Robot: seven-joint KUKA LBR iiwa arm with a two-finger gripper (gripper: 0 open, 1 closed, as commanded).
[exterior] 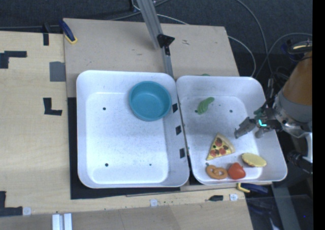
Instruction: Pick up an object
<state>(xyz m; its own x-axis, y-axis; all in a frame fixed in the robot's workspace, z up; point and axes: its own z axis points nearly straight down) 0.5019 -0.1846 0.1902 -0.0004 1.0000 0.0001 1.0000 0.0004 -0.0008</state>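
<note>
While two white bins sit side by side, the left bin (pixel 96 137) holds a blue bowl (pixel 150 100) near its top-right corner. Right bin (pixel 228 86) holds, w/ nothing gripped: pizza slice (pixel 220 147), green leaf (pixel 205 105), yellow piece (pixel 253 160), tomato (pixel 236 171), orange ring (pixel 217 171). Gripper (pixel 254 127) hovers at right side, fingers slightly apart, empty.

Toy food (pixel 220 147) in right bin (pixel 254 86)

pizza slice (pixel 220 148) flat, right bin; tomato (pixel 236 171), green leaf (pixel 205 105)
</note>
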